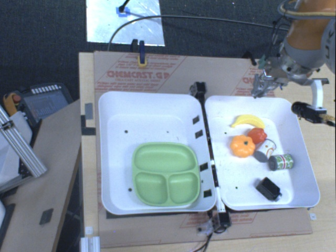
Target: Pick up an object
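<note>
Seen from above: jaws poised over the far rim of the right bin, whether parted or closed impossible to tell, nothing gripped, likely staged clear before descending toward the cluster of banana, tomato, orange and can lying mid-bin.

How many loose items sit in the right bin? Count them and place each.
5. Banana at the back; red fruit just in front of it; orange pumpkin on the left; small can to the right; black block nearest the front. Small pieces beside the can may hide more.
</note>
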Action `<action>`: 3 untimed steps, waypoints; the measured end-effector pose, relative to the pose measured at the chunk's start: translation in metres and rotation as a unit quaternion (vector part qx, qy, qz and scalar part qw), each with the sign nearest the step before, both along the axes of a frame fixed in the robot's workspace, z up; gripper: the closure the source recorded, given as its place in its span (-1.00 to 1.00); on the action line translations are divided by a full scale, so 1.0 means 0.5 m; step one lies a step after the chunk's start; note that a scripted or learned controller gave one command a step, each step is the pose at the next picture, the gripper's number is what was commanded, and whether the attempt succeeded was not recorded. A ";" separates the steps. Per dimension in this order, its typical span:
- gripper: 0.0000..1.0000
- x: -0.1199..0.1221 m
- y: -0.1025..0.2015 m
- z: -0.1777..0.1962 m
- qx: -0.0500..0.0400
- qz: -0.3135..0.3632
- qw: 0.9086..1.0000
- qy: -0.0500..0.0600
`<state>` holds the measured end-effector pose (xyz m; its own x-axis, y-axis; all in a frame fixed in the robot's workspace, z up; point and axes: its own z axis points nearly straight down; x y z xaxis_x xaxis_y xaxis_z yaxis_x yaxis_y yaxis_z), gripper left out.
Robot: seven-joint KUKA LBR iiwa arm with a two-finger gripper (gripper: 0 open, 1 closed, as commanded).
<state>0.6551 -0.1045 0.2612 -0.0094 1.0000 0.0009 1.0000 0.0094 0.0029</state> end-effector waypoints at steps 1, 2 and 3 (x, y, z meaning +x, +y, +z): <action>1.00 -0.013 0.116 -0.029 0.000 0.000 1.000 0.001; 1.00 -0.024 0.217 -0.018 0.000 0.000 1.000 0.001; 1.00 -0.037 0.305 -0.039 0.001 0.000 1.000 0.001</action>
<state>0.6367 0.0478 0.2417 -0.0089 1.0000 0.0020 1.0000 0.0089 0.0005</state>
